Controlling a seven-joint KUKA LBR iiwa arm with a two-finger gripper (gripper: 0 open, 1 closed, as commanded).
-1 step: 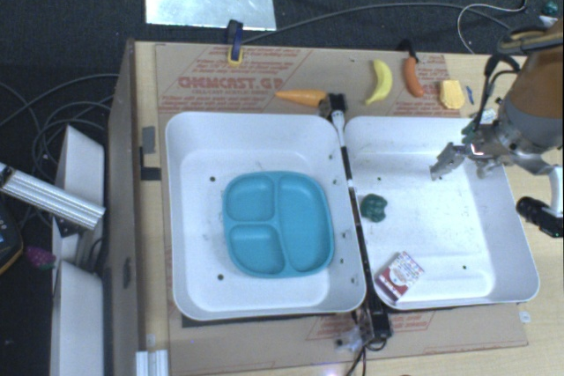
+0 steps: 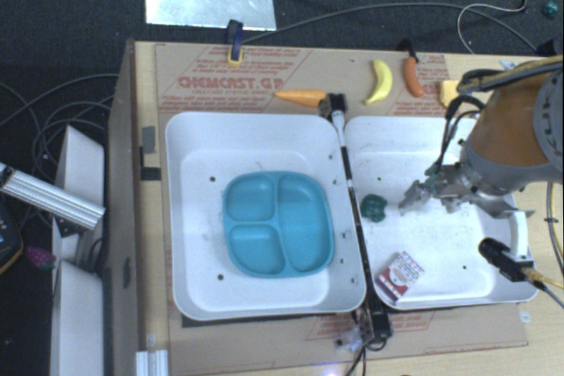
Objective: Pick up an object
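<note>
Gripper [image 2: 414,196] is seen low over the right bin [image 2: 458,291], reached in from the right; whether its fingers are apart or together cannot be told. Nothing is seen held. A small dark green object [image 2: 374,207] lies just beside the fingertips, near the bin's left wall. A red-and-white packet [image 2: 399,274] lies by the front edge. A blue divided tray [image 2: 278,222] sits in the left bin [image 2: 203,154].

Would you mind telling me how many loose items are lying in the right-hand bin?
2. A small dark green ball sits near the bin's left wall, and a red and white packet lies near its front left corner. The arm covers the bin's right part, so more may be hidden.
</note>
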